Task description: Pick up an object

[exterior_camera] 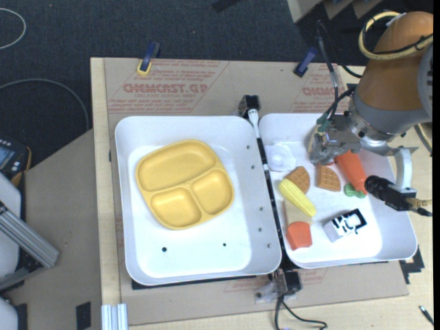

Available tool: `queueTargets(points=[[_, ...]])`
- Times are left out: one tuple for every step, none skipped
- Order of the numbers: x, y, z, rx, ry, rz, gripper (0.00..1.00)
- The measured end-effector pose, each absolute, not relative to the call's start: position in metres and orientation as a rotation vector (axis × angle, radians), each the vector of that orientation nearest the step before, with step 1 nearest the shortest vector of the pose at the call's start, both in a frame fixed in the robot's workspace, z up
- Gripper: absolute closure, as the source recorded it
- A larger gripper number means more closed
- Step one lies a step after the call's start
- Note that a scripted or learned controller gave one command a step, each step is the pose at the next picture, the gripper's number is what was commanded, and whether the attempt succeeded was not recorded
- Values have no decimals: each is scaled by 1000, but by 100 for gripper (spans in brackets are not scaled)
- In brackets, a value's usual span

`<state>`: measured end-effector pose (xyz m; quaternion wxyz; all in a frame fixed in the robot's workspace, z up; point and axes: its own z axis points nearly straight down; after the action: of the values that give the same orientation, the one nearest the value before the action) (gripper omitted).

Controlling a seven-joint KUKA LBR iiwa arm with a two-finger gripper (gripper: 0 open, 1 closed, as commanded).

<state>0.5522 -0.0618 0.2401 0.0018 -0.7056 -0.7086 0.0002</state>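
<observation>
Several toys lie in our right bin (392, 249): carrot (353, 171), two waffle pieces (328, 179), corn cob (297, 198), red block (299, 234). Our gripper (323, 150) hangs just above the waffles; whether its claw is apart, we cannot tell. Left bin (130, 246) holds a yellow tray (184, 183).

bench (206, 81), two white bins: left (127, 184); right (392, 246)

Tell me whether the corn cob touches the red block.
Apart. The camera view shows white bin floor between the corn cob and the red block.
</observation>
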Motion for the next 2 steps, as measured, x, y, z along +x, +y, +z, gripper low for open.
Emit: queueTargets(points=[[536,-11,220,-2211,-2224,3,100],[521,27,216,-2214,-2223,3,100]])
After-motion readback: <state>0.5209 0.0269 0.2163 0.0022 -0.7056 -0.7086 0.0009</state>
